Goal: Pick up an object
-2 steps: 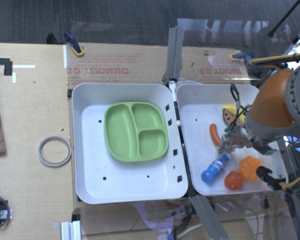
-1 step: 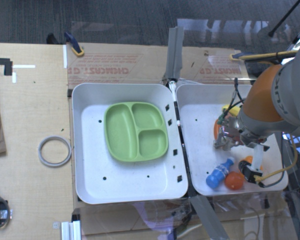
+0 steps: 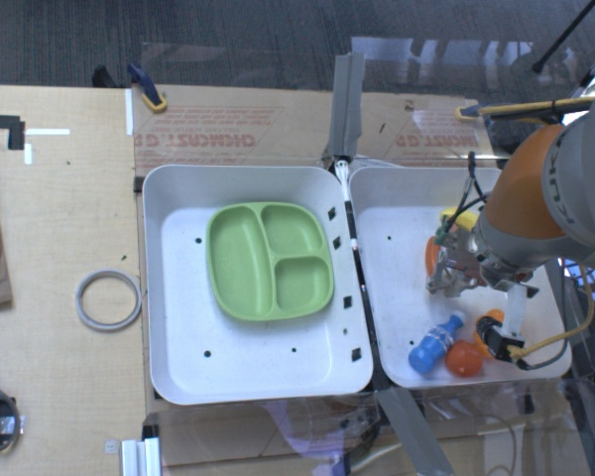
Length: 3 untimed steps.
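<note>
The fingers [image 3: 444, 284], whose grip state I cannot tell, hang in the right bin [image 3: 397, 266], with the blue bottle [image 3: 434, 344] lying just below them, long axis slanting, cap end toward them.

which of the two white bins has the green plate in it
The left bin holds the green divided plate. The right bin has a blue bottle and an orange ball instead.
</note>
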Each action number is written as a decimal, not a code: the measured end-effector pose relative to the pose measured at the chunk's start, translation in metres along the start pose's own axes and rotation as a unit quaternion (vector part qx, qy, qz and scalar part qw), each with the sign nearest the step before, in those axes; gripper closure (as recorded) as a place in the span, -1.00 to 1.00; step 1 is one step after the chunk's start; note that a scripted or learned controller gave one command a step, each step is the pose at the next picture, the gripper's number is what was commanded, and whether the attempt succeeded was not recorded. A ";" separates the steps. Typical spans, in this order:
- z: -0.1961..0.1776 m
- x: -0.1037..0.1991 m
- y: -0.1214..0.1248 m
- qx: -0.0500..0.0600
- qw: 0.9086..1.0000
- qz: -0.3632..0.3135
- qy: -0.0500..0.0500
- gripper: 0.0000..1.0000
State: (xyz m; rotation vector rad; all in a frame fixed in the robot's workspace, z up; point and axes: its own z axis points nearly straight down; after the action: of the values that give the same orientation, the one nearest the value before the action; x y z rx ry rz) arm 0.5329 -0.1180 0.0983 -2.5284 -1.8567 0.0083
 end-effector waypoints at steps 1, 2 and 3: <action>0.007 -0.018 0.034 -0.002 0.997 0.076 0.000 1.00; 0.005 0.010 0.128 -0.003 0.987 0.158 0.000 1.00; 0.008 -0.007 0.027 -0.001 0.971 0.239 0.000 1.00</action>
State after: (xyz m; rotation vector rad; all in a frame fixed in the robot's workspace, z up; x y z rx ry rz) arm 0.5567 -0.1329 0.0906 -2.9006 -1.2007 0.0071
